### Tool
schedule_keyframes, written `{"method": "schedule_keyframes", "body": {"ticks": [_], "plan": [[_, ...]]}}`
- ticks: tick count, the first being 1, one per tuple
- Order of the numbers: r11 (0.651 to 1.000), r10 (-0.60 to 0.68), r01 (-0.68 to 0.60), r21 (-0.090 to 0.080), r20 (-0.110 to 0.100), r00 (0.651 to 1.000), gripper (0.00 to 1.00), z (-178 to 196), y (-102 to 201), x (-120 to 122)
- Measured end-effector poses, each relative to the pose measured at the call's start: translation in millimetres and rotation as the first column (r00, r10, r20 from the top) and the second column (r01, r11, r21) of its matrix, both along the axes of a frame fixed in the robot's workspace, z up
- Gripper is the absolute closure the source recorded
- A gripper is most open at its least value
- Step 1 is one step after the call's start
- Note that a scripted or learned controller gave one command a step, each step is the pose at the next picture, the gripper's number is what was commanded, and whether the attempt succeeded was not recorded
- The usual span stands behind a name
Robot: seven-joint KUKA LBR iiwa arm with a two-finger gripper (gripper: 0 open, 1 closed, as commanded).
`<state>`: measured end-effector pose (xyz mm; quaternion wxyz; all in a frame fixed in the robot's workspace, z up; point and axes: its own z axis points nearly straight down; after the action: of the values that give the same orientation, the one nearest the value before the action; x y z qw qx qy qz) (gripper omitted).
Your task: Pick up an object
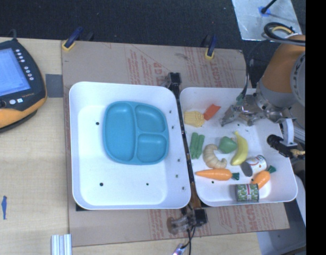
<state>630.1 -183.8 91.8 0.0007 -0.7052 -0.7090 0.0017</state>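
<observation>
A grey KUKA arm with an orange band reaches in from the right over the right-hand white bin (290,193), its two-finger gripper (238,114) poised above the bin's upper half. The dark metal fingers appear spread and hold nothing between them, though the slant of the camera makes their exact gap hard to judge.

Below and left of the gripper lies a scatter of toy food. An ear of yellow corn (194,118) sits near the bin's left wall with an orange-red wedge (211,111) just beside it. A green pea pod (196,145) lies lower, next to a pale beige croissant-like piece (212,156). A green pepper (227,144) touches a yellow banana (240,149), which stands nearly upright in the frame. A long orange carrot (216,175) lies across the lower part of the bin, a red-and-white can (254,165) on its side to the right, a smaller carrot (262,179) beyond it, and a green-labelled tin (247,192) by the bottom edge.

The left bin (83,142) holds a blue divided plate (136,132). A teach pendant (14,84) with an orange casing rests on the wooden bench at far left.
</observation>
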Motion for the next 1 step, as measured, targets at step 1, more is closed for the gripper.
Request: {"method": "schedule_keyframes", "body": {"ticks": [1], "plan": [[1.0,0.001,-0.001,0.0,-0.002,1.0,0.0,-0.2,41.8,-7.1]]}}
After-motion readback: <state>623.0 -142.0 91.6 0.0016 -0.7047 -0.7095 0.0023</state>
